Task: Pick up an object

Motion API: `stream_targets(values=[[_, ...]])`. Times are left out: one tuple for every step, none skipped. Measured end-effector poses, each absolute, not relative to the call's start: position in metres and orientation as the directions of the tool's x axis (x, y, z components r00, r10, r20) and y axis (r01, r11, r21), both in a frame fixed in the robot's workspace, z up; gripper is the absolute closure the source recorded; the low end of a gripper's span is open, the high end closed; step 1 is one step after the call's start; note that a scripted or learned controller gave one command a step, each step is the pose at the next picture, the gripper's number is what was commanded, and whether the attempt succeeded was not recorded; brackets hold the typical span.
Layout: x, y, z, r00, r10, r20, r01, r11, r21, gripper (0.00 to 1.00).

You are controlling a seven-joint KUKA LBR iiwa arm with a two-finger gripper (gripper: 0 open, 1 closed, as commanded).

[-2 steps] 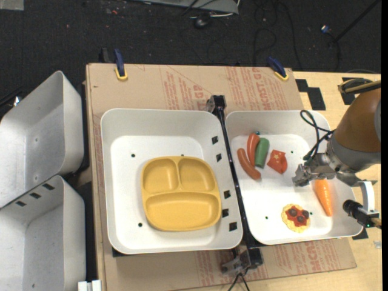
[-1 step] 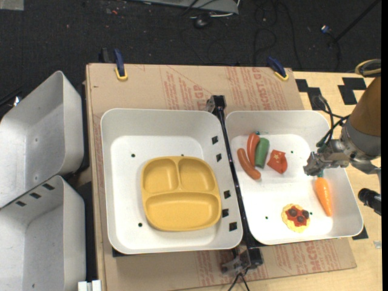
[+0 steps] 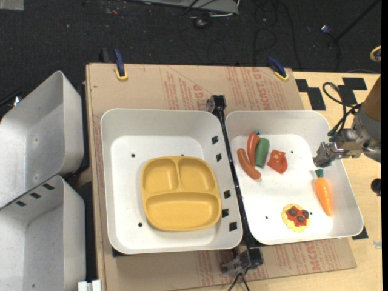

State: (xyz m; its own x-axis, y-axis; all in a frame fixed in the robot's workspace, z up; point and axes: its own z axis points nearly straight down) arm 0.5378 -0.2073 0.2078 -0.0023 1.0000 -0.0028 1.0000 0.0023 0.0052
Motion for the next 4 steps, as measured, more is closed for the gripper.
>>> stream_targets(values=[[0.544, -0.208, 0.271, -0.004, 1.000, -0.003, 1.000, 0.004, 0.007, 1.00], [0.569, -0.152, 0.270, -0.008, 1.000, 0.000, 1.000, 0.008, 0.003, 1.00], [0.578, -0.098, 0.269, -0.007, 1.000, 0.000, 1.000, 0.007, 0.000, 1.00], [0.601, -0.046, 0.251, -0.008, 1.000, 0.000, 1.000, 0.008, 0.001, 1.00]])
